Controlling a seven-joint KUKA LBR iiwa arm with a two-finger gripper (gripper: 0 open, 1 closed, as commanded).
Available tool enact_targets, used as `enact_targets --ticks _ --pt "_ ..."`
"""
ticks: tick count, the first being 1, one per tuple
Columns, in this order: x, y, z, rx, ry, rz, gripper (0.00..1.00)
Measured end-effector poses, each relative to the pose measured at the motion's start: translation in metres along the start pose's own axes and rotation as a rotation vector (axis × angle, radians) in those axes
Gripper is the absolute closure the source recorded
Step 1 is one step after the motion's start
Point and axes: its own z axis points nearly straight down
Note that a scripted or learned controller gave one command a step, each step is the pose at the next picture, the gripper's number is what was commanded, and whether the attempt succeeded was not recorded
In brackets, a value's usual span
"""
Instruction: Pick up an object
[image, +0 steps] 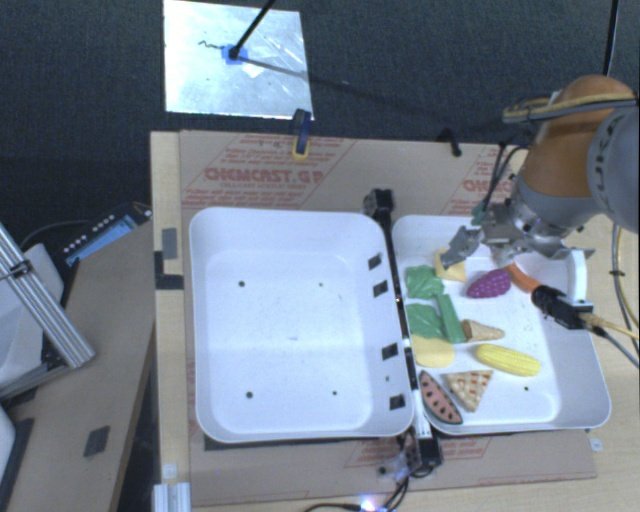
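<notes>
The right bin (585, 395) holds several toy foods. Among them are a purple grape bunch (489, 284), an orange carrot (521, 274), green leafy pieces (424, 285), a cone (482, 330), a corn cob (508, 359), a pizza slice (468, 385) and a watermelon slice (440, 397). A pale yellow piece (450, 268) lies near the bin's back left. My gripper (472, 242) hangs over the back of this bin, just above and to the right of the yellow piece. Nothing is visibly held in it.
The left bin (205, 300) sits beside the right one, joined by a black divider strip (392, 300). A yellow lump (433, 351) lies by the divider. A black cable connector (556, 305) hangs over the right bin's right side. The arm's orange band (580, 140) looms at back right.
</notes>
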Motion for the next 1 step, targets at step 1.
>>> enact_targets --ticks 1 --pt "0.0003 0.0008 -0.0108 -0.003 0.001 -0.002 1.0"
